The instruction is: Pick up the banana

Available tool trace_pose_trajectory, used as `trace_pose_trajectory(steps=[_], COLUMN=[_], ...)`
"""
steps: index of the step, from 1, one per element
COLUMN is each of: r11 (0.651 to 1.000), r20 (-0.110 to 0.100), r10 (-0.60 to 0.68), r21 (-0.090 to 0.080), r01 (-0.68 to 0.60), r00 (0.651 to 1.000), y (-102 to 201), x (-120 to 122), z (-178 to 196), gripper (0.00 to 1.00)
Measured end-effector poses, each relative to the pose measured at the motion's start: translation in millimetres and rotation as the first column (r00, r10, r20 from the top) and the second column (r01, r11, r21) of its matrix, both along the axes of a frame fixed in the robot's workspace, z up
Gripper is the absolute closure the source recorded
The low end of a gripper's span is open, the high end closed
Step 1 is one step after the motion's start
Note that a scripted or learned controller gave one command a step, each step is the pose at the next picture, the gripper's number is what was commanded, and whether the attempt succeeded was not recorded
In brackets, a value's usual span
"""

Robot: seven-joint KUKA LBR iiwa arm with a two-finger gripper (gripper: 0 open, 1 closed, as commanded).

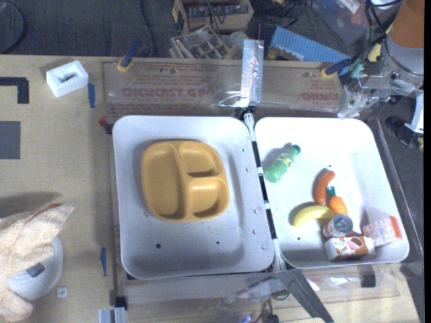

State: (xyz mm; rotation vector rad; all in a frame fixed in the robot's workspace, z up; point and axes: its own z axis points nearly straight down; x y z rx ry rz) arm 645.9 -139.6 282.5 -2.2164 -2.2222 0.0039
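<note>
Banana (311, 214) lies in the right bin (363, 136), toward its near edge, touching a small can (339, 225) and just beside a carrot (324, 186). The pincer (355, 99) hangs over that bin's far right corner; I cannot tell its state. The approach seems barely begun: next comes travel toward the near edge, then descent. Cardboard lettering behind the bins is too blurred to read.
</note>
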Motion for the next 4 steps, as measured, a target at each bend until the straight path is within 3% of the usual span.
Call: trace_pose_trajectory(steps=[1, 2, 3, 4], r11=[0.996, 0.986, 0.985, 0.986], r20=[0.0, 0.009, 0.015, 0.014], r10=[0.094, 0.17, 0.171, 0.167], r21=[0.0, -0.001, -0.006, -0.005], r01=[-0.094, -0.17, -0.171, -0.167], r00=[0.996, 0.985, 0.985, 0.986], y=[22.7, 1.5, 28.1, 27.0], x=[-6.7, -124.3, -163.5, -164.2], z=[-139.0, -193.8, -193.2, -185.2], gripper=[0.0, 0.0, 0.0, 1.0])
